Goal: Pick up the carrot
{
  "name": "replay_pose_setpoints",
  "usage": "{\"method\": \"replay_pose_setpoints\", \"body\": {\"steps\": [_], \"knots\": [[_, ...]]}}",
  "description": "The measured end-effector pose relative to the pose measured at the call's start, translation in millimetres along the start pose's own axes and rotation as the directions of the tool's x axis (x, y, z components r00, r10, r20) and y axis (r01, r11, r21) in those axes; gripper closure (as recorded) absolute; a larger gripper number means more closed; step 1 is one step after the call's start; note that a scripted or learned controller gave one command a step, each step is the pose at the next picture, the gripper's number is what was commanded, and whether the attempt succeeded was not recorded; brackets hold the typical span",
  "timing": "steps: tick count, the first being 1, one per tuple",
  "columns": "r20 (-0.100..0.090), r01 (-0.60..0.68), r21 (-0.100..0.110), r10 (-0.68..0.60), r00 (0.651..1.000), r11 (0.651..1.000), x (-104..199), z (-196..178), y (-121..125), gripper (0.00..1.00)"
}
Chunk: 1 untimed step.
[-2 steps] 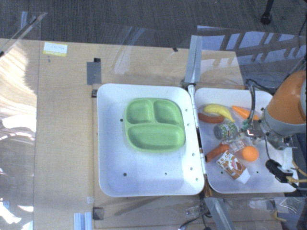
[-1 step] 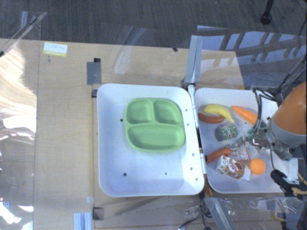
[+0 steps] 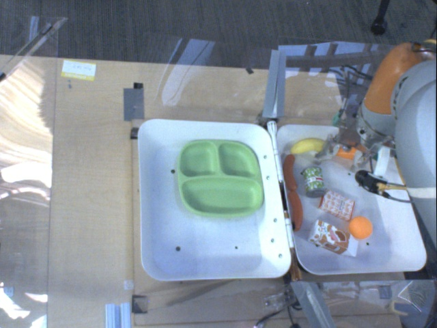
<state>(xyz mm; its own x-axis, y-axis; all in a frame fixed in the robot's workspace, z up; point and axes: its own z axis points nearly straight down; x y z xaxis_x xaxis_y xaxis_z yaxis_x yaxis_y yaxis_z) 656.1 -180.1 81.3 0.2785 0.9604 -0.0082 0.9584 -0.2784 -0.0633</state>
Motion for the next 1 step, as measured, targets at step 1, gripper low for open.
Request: {"method": "replay_pose_setpoints", "body": {"steps": [1], "knots": [[0.006, 0.004, -0.026, -0.003, 1.0, 1.0, 1.0, -12.0, 3.8, 1.0]]}}
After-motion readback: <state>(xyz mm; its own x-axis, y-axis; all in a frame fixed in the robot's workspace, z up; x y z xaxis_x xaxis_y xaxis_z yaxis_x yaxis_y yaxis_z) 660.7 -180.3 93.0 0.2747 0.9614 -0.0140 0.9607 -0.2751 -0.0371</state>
